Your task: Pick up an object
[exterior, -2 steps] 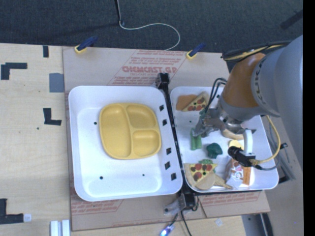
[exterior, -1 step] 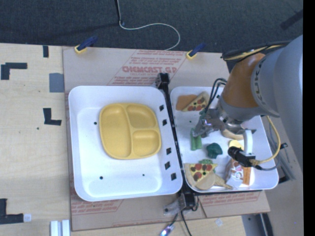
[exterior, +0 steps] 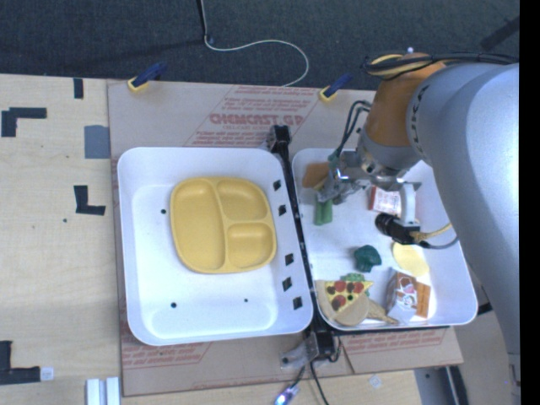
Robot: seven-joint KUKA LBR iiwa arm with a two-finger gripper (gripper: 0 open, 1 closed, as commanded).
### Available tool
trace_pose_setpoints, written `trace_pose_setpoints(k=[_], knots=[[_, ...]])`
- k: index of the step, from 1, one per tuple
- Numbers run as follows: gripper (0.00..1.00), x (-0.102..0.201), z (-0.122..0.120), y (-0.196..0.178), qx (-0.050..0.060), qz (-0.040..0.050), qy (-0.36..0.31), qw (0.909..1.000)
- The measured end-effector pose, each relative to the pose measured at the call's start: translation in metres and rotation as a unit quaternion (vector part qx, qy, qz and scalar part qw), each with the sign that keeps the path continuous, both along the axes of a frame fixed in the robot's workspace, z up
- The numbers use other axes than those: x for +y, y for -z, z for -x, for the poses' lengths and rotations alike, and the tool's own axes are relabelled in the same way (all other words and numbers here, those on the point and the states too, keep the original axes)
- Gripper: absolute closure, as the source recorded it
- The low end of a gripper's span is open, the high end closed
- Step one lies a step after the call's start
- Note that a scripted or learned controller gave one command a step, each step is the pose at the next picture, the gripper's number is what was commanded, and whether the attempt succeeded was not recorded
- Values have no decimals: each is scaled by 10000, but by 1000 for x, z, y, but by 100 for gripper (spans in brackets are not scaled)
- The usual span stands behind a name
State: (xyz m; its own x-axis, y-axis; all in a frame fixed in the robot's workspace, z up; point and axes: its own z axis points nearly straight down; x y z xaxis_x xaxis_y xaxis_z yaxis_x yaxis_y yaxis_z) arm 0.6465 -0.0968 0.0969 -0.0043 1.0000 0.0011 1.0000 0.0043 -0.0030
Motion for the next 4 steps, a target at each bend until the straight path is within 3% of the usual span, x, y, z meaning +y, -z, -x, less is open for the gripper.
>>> trace_pose_setpoints(k=[1,2,4], knots=[[0,3,-20,-13,51,-3,18,10000],[0,2,-21,12,14,13,16,10000],[0,2,20,11,-29,13,23,10000]])
